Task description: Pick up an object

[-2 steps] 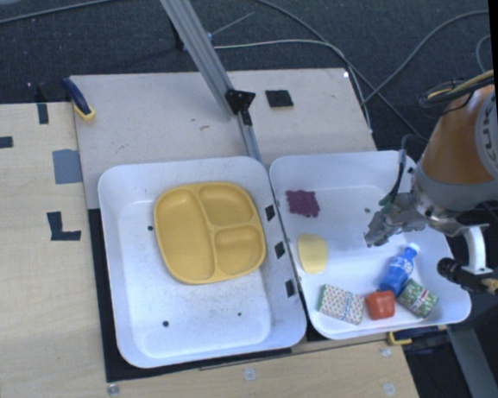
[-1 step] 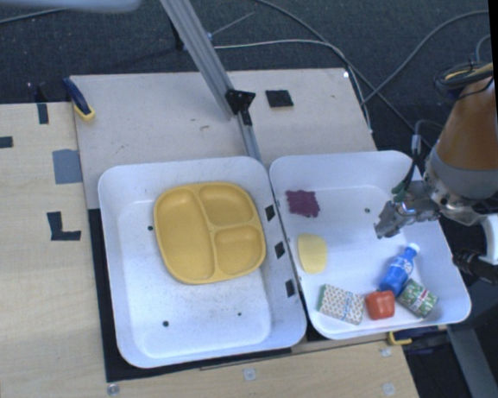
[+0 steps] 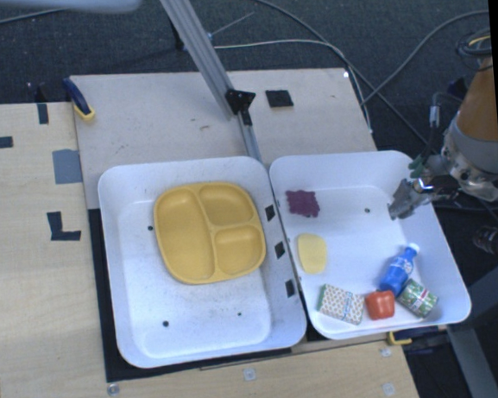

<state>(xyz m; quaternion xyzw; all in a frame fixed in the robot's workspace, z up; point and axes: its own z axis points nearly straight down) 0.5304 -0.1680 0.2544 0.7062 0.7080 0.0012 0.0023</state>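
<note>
In the right bin (image 3: 350, 169) lie a purple lump (image 3: 302, 202), a pale yellow oval piece (image 3: 313, 252), a patterned green-white packet (image 3: 340, 304), a small red object (image 3: 379, 304), a blue bottle (image 3: 400, 269) and a green can (image 3: 418, 298). My gripper (image 3: 404, 199) hangs at the right bin's right edge, above and to the right of the blue bottle. Nothing shows between its fingers. The arm's orange band (image 3: 482, 108) is at the far right.
The left bin (image 3: 123, 248) holds a yellow divided plate (image 3: 209, 231). A slanted metal pole (image 3: 211, 58) crosses the back of the bench, with black cables (image 3: 322, 44) behind it. A yellow-blue clamp (image 3: 78, 100) sits at the back left.
</note>
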